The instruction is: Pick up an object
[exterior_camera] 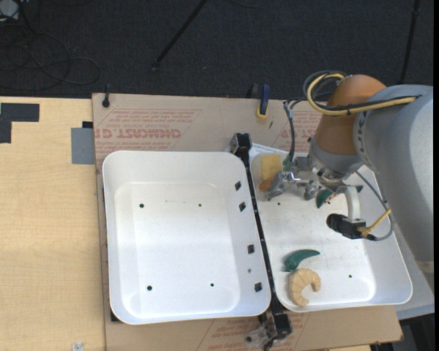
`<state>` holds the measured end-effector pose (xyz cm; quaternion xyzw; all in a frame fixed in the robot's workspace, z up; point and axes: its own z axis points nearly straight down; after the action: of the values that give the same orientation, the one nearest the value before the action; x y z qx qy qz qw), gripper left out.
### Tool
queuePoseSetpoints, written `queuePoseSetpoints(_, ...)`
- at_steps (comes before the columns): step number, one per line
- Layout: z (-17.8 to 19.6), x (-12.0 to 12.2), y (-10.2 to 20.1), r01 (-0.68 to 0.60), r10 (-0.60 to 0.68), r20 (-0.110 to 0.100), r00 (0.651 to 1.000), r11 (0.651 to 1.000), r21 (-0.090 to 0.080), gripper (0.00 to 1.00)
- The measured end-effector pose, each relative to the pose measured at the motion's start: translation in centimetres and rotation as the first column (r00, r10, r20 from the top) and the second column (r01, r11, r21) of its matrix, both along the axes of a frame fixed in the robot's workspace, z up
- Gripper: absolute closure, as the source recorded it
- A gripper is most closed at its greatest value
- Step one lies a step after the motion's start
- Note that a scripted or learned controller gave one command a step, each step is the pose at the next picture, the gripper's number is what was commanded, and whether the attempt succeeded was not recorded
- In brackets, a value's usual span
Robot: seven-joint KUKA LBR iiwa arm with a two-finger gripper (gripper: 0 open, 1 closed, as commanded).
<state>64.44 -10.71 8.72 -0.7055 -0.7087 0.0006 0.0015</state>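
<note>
Right bin (pixel 380 287): sponge (pixel 270 168) at back left, leaf (pixel 301 258) just behind croissant (pixel 305 285) in front

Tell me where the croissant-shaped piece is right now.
The tan croissant-shaped piece lies in the right bin, near its front edge, just below the dark green curved piece and well clear of the gripper.

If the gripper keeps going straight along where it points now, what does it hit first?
Probably the yellow block: the gripper points left toward the right bin's upper-left corner, with the block right at its tip. Depth is unclear; contact may already exist.
</note>
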Motion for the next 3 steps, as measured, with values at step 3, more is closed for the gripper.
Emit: queuePoseSetpoints(3,0.01,-0.1,2.09,0.004,-0.004,0.0,1.0,1.0,-0.002,0.0)
